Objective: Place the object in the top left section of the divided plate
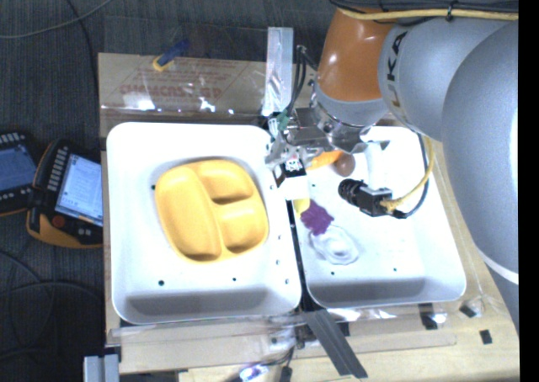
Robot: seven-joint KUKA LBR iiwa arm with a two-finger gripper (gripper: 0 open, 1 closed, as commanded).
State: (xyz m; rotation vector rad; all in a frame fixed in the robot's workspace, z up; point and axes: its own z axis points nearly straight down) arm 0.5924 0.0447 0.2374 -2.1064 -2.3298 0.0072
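Observation:
A yellow divided plate [210, 208] lies in the left bin [135, 288], with its sections bare. My gripper [289, 161] hangs over the left edge of the right bin [421, 279], just right of the plate's upper right corner. Below it in the right bin lie a purple object [317, 217], a small pale yellow piece [300, 204] and a clear plastic item [337, 247]. An orange object [330, 157] and a brown one [346, 166] sit right beside the gripper, partly hidden by the wrist.
A black connector with a yellow cable [368, 196] hangs from the arm over the right bin. The big grey arm covers the bench's upper right. Behind the left bin lies a cardboard sheet with a plastic bag [185, 82]. A handheld pendant [67, 195] rests left of the bench.

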